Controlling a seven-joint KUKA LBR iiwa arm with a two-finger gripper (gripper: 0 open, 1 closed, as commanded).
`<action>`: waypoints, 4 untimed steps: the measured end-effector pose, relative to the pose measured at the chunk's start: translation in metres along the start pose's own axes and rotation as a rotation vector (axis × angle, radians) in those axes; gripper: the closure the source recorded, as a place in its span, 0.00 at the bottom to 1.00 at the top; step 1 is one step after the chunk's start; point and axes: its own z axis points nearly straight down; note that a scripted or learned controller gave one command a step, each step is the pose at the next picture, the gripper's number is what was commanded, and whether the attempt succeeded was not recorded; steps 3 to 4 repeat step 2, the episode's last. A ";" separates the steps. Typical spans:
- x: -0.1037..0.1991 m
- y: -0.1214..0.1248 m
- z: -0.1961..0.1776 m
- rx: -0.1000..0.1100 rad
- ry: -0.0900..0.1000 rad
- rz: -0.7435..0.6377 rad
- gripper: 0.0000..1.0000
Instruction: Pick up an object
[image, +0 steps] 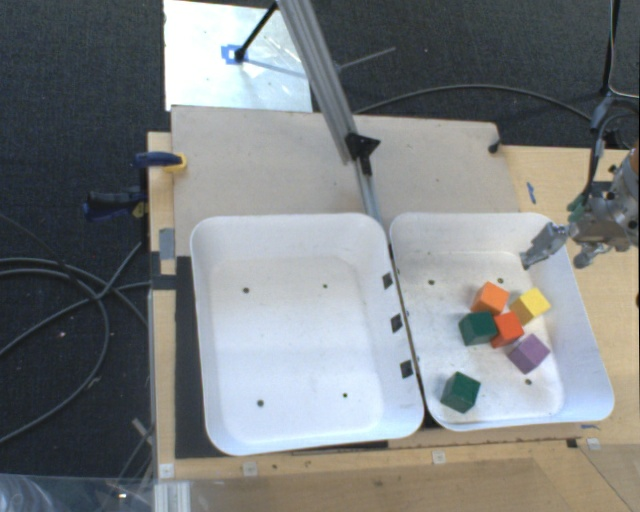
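Several small blocks lie in the right bin (440, 250). An orange block (490, 298), a dark green block (478, 328), a red-orange block (508, 327), a yellow block (533, 304) and a purple block (529, 352) form a cluster. Another green block (461, 391) sits alone near the bin's front edge. My gripper (562, 250) hangs at the right bin's far right corner, above and to the right of the cluster. Its fingers are spread open with nothing between them.
The left bin (290, 330) lies beside the right one, with black clips (396, 322) along the shared rim. A slanted metal pole (335, 100) crosses the board behind the bins. Cables run over the dark floor at left.
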 end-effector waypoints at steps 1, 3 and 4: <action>-0.030 -0.026 0.163 0.001 0.003 0.005 0.00; -0.008 -0.006 0.178 0.003 -0.002 0.005 0.00; -0.008 -0.006 0.178 0.003 -0.002 0.005 0.00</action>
